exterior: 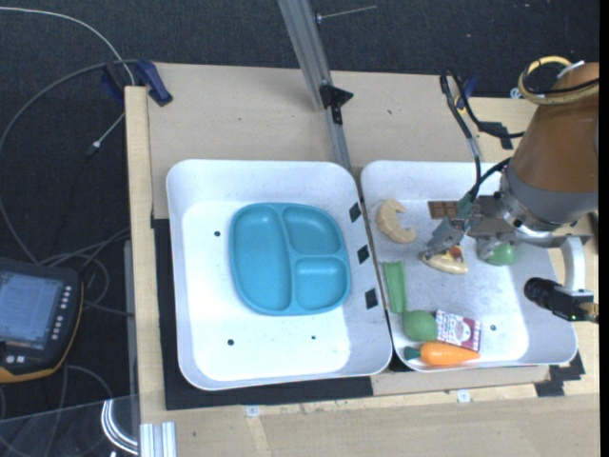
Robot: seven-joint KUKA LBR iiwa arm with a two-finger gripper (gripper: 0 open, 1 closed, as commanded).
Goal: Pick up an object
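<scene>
- Camera view, looking down on both bins: gripper (445, 244) low inside the right bin (504, 346), wrist turned towards the bin's middle.
- Directly under the gripper, a pale yellow piece (449, 264), touching or nearly touching the tool; likely the thing aimed at.
- Cannot tell whether clenched or released: too small and too shadowed here to read the grip.
- Nothing visibly raised off the bin floor, so no lift to report; judged as the reach-and-close stage, with pick-up not yet done.
- Other candidates, all placed from the gripper: cream curved piece (394, 220) to its left; small brown block (442, 208) just above; round green piece (500, 252) just to its right, beside the wrist.
- Further below the gripper: green stick (393, 286), green ball (417, 325), red-and-white carton (457, 328), orange carrot (447, 354).
- Well to the left of the gripper, in the other bin (190, 198): blue divided plate (290, 258), untouched.
- Left to do, by this reading: secure hold on one thing, then raise clear of the bin.
</scene>
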